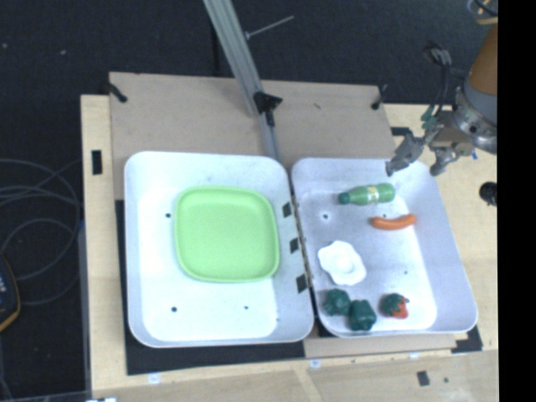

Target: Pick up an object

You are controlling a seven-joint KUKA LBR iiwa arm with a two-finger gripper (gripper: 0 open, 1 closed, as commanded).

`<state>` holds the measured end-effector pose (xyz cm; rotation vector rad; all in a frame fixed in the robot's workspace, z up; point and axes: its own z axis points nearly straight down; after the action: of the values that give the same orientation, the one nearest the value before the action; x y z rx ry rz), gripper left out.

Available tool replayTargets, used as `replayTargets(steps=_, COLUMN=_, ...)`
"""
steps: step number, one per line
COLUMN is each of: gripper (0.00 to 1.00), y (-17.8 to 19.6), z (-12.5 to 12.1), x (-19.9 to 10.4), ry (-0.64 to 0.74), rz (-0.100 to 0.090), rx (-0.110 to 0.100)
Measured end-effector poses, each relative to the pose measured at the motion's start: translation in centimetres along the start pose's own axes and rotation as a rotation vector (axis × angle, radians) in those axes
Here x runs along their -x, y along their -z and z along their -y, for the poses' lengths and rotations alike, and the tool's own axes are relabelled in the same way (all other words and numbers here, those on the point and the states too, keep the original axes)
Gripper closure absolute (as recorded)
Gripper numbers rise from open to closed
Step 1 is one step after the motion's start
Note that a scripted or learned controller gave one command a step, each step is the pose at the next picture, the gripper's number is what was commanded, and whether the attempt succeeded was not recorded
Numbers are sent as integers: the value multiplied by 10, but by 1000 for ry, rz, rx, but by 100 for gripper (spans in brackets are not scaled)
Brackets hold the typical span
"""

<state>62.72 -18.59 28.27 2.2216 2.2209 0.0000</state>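
Dark flooring with loose cables surrounds a pale wooden bench (pixel 193 111) carrying two shallow white bins side by side. Farthest from the end effector, the left bin (pixel 151 224) holds a light green square plate (pixel 226 234). Directly beneath and ahead of the end effector lies the right bin (pixel 435 249), with every candidate for the pick. The end effector (pixel 416 159) hangs over that bin's upper right rim, its two fingers spread apart and gripping nothing.

Nearest to it, just below, is a green bottle (pixel 367 194) lying on its side; a little beyond rests an orange carrot-like piece (pixel 393 221). Farther off sit a white crumpled object (pixel 342 262), two dark green lumps (pixel 349 308) touching each other, and a small red-and-green item (pixel 395 306) at the bin's near edge.

A clean pick would likely favour the bottle: descend centred on its body, fingers straddling its narrow width across the long axis, closing only once low enough to stop it rolling away. No brand, label or writing is legible on anything.
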Motion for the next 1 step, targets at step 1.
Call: replayTargets(steps=1, gripper=0, y=-59, z=-6, x=-2, ry=0, rz=-1, rx=-4)
